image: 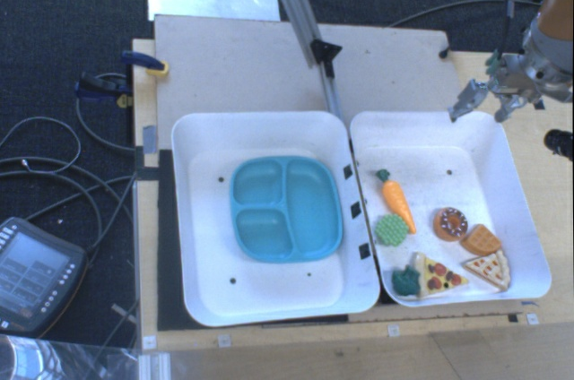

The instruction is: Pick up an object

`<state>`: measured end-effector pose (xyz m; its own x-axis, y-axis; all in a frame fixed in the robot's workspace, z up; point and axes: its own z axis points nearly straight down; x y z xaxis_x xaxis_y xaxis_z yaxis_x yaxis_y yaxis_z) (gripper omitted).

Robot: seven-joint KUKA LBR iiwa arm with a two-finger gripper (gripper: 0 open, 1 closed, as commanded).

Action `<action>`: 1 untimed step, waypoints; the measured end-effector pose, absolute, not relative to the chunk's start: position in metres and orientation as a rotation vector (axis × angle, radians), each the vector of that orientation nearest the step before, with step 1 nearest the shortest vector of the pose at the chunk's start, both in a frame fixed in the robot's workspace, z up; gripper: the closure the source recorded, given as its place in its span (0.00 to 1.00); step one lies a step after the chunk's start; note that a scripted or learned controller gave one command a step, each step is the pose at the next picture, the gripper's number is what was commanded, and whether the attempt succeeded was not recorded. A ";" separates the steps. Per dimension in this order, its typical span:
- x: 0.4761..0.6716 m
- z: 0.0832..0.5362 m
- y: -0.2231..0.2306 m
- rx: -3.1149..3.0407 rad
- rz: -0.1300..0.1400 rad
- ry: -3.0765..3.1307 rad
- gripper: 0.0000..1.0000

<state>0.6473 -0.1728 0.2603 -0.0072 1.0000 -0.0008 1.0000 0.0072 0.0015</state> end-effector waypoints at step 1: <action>0.647 0.260 -0.173 2.211 0.000 2.229 0.00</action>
